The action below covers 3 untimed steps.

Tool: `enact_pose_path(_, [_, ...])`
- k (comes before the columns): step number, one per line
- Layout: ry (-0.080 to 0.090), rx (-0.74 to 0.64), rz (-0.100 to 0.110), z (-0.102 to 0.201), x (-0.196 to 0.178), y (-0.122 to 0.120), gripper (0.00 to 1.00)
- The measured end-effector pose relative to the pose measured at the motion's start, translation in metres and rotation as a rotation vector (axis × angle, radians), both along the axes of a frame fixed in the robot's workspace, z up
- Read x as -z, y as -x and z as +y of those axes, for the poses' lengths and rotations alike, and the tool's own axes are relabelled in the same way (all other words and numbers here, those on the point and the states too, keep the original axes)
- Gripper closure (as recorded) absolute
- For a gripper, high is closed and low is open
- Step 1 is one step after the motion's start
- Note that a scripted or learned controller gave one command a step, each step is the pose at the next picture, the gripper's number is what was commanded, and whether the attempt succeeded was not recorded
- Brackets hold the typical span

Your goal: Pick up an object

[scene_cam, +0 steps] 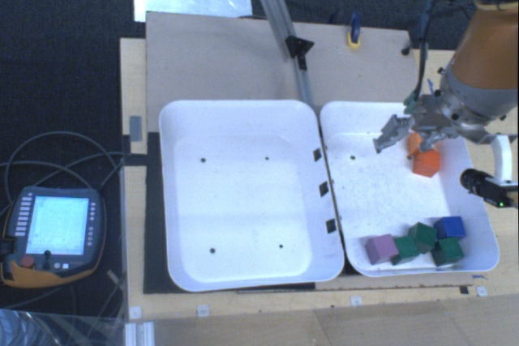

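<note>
Approach step: pincer (412, 140) spread wide, grasping nothing, just beside orange block (426, 163) in right bin (349, 255). Next, needs centring, descent, closing.

The arm (486, 53) has a wide orange band above a grey wrist. Black cables (426, 28) run along it. The claw (409, 134) is grey metal with small green parts.

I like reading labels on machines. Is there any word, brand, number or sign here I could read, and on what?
None can be read.
The handheld control pad has a lit screen and buttons, too blurred to read.
The small tags on the bench edge are too small to read.
The blocks and white bins carry no visible marks.
</note>
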<state>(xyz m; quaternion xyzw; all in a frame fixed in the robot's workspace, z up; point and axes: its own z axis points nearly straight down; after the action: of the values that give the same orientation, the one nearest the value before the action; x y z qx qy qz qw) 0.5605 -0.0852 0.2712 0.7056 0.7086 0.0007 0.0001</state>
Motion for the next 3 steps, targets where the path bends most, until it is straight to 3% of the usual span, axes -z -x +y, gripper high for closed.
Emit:
enact_pose_path(1, [0.000, 0.001, -0.001, 0.000, 0.000, 0.000, 0.00])
enact_pose_path(3, [0.001, 0.003, 0.005, 0.003, 0.093, -0.002, 0.00])
